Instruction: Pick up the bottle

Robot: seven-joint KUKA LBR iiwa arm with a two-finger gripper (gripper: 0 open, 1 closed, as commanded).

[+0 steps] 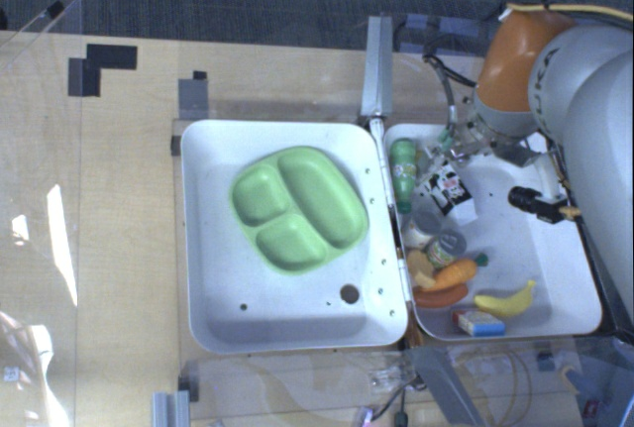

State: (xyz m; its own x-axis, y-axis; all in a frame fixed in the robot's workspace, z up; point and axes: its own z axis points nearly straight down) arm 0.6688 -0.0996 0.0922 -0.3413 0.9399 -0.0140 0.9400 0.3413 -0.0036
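Note:
A green bottle [403,169] lies in the right bin [565,311], lengthwise against the bin's left wall near the far corner. The arm's orange band [515,58] is above the bin's far edge. The gripper [444,185] hangs low over the bin, just right of the bottle and level with its lower half. Its black and white tip is close to the bottle. I cannot make out whether it touches the bottle.
A green divided plate [297,207] fills the middle of the left bin [213,316]. In front of the gripper lie a grey round lid [443,239], a carrot [458,272], a red sausage-like item [441,296], a banana [505,300] and a small box [478,323].

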